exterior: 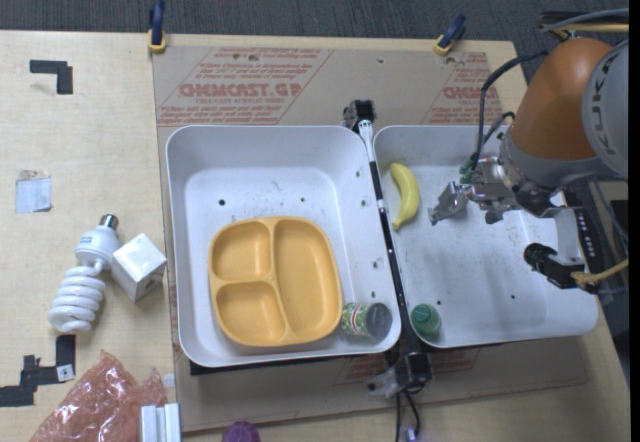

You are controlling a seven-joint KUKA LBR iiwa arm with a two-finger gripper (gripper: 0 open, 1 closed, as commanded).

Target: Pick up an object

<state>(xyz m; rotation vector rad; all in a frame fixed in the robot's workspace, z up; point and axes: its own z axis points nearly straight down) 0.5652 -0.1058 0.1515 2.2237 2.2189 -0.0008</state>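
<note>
Right now the fingers (450, 205) hang over the right bin (500, 300) beside the banana (404, 192), likely lining up a grab; whether they are apart, I cannot tell.

The grey arm with its orange band reaches in from the right, its gripper (447, 206) hanging low above the right bin (500, 315).
</note>
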